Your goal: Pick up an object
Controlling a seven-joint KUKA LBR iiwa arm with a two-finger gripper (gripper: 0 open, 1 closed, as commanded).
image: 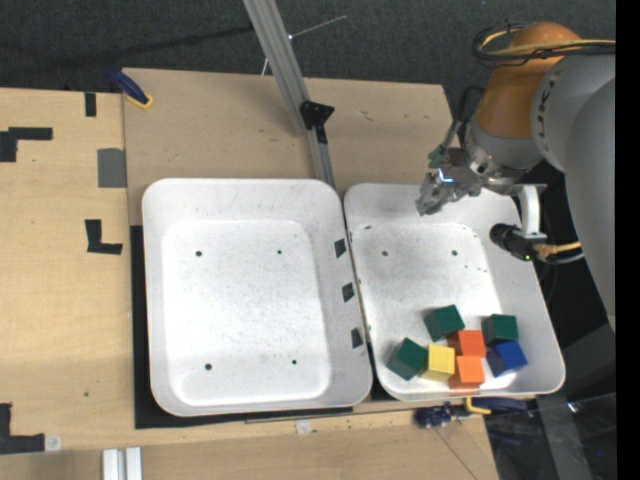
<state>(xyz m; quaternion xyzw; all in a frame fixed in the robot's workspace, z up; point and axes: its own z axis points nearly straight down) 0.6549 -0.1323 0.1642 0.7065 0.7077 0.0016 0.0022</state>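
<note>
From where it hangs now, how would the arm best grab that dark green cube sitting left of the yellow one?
Probably from straight above, fingers closing on the green cube's far and near faces. Its left side is open, but the yellow cube crowds its right, so that pair suits less. The gripper hangs over the right bin's far edge.

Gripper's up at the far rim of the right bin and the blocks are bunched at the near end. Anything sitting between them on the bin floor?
Nothing visible. The gripper hangs at the far rim of the right bin, and the bin floor from there to the block cluster at the near end is bare. The nearest block along that line is a green block.
</note>
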